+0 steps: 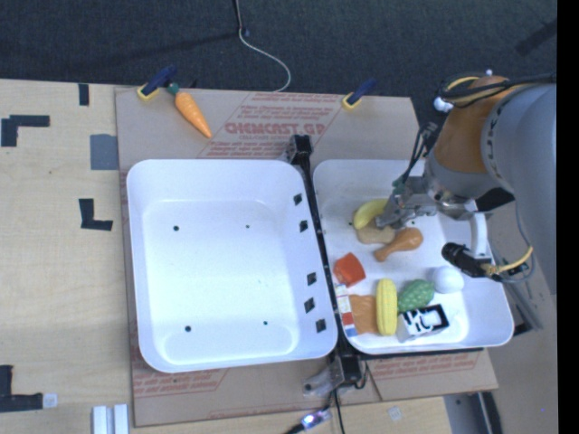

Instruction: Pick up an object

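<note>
two white bins (154, 242) — roughly eight toy foods (386, 306) in the right one, one carrot (192, 113) outside.

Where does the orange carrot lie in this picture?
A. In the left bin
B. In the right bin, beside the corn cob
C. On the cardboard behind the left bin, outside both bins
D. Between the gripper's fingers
C. The carrot lies on the brown cardboard beyond the far rim of the left bin, near a blue and yellow clamp, apart from the toy food in the right bin.

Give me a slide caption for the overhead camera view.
Gripper lowered over a banana and drumstick among toy foods in the right bin.
</note>
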Controlling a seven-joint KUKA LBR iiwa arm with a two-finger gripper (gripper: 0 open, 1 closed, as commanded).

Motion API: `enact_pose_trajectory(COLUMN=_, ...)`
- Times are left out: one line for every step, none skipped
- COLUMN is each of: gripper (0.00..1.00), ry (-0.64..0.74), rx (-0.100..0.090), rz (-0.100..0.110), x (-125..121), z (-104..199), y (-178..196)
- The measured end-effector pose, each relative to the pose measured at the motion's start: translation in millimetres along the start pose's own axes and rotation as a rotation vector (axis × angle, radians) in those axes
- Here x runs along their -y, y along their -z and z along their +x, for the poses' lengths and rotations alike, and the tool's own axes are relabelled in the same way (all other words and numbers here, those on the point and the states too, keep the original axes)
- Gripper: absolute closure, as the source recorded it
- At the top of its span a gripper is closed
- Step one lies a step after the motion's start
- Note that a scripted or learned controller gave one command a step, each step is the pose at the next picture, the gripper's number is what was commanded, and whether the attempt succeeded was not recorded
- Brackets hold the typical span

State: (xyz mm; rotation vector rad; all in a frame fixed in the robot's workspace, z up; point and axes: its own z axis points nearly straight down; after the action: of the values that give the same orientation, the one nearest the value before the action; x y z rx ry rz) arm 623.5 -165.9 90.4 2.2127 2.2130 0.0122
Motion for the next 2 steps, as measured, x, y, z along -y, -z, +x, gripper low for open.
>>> enact_pose_trajectory(gripper=0.00, ry=0.001, rx=-0.001, rz=0.005, x=0.4, z=0.1, y=-1.8)
enact_pose_trajectory(gripper=0.00, ry=0.008, rx=0.002, rz=0.027, x=-44.0, z=41.2, y=-6.1)
